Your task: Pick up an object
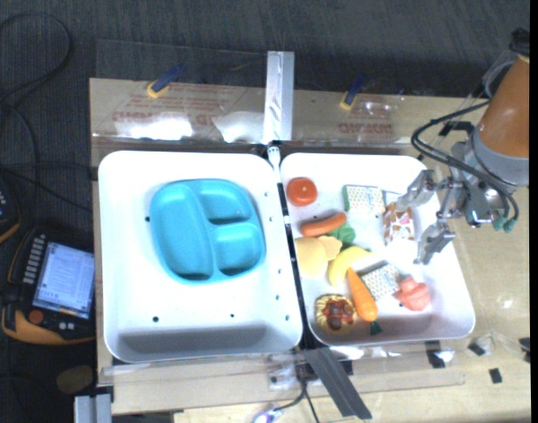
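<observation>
My gripper point(425, 216) hangs over the right side of the right bin point(461, 311), its two fingers point(433, 240) spread apart with nothing between them. Just left of the fingers lies a small white and red packet point(398, 224). The bin also holds a red tomato point(302, 190), a sausage point(323, 225), a patterned packet point(363, 199), a yellow banana point(347, 262), a pale yellow fruit point(313, 254), a carrot point(362, 296), a pink toy point(414, 293) and a brown round item point(335, 312).
The left bin point(115, 263) holds a blue divided tray point(207, 227). A clear plastic sheet with clips lies behind both bins. Cables loop from the arm's wrist at the right. Handheld devices lie off the bench at the far left.
</observation>
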Action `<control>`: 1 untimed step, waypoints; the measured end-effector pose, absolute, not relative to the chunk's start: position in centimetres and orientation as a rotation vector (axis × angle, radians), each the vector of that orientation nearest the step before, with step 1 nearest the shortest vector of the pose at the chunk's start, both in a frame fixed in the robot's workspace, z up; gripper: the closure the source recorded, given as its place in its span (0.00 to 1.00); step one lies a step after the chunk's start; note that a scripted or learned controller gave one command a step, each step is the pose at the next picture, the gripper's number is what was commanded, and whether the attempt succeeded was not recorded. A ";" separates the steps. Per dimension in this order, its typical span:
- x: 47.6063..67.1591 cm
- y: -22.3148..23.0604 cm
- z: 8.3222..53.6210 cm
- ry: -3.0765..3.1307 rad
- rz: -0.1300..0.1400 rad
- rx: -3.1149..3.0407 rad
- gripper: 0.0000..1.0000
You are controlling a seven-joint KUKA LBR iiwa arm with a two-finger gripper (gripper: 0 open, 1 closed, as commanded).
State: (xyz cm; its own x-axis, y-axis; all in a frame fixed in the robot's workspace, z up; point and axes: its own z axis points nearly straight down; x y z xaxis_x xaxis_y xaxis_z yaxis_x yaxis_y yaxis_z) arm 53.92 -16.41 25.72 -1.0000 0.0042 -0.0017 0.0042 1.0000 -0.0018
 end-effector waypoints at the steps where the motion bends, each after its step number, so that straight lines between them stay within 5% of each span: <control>1: 57.3 -21.9 17.2 3.097 -0.005 0.520 0.00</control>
